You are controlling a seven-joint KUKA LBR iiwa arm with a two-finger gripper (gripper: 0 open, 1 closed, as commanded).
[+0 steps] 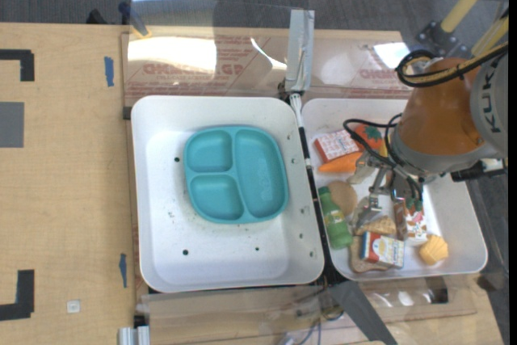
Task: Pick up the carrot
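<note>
The carrot point(339, 164) is a small orange piece lying in the upper left of the right bin point(468, 234), just below a red and white box point(334, 145). My gripper point(375, 203) hangs over the middle of that bin, to the right of the carrot and a little nearer the front, among the packed items. The carrot lies apart from the gripper. The arm's orange band point(436, 117) covers the bin's upper right part.
Around the gripper lie a tan rounded item point(344, 195), a green item point(334, 224), a red and white carton point(380, 250) and a yellow item point(434, 251). The left bin point(153, 198) holds a teal divided plate point(237, 174).
</note>
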